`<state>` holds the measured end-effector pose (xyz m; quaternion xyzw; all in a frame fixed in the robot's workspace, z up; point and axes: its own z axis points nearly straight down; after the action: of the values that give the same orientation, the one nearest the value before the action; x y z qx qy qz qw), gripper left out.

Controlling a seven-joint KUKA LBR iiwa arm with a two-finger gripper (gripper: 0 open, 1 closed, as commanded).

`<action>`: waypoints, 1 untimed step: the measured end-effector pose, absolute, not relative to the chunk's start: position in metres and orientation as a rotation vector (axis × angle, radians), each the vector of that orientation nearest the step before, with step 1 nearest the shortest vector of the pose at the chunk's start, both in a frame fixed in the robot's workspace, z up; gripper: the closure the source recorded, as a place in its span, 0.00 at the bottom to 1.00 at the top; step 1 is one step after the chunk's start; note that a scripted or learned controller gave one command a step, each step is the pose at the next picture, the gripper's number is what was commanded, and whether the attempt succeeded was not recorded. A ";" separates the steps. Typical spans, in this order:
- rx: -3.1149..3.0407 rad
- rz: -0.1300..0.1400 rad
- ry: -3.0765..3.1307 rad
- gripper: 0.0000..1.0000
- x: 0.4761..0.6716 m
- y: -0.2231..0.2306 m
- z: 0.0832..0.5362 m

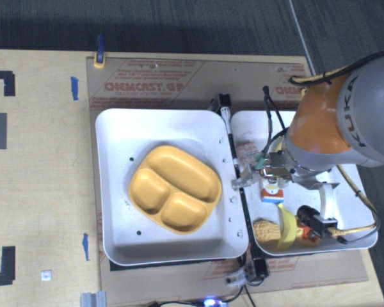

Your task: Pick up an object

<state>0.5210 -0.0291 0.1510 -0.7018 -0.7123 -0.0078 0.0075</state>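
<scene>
Near rim of the right bin (pixel 365 238): a yellow banana (pixel 286 226) lies against a tan bristly lump (pixel 264 230).
Just behind them: a small orange-and-white box (pixel 272 192), under my wrist.
Claw (pixel 251 173): by the right bin's left wall, near that box; wide or narrow, I cannot tell.
Left bin (pixel 109 171): yellow divided tray (pixel 174 188), domed side up, mid-bin.
Table (pixel 38 184): pale wood.

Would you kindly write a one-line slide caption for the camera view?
KUKA arm over the right bin, which holds a banana; a yellow divided plate lies in the left bin.
</scene>
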 end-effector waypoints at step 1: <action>-2.192 -0.037 -2.230 0.00 0.518 -0.032 0.150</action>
<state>0.5182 -0.0323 0.1496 -0.7009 -0.7131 -0.0119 0.0070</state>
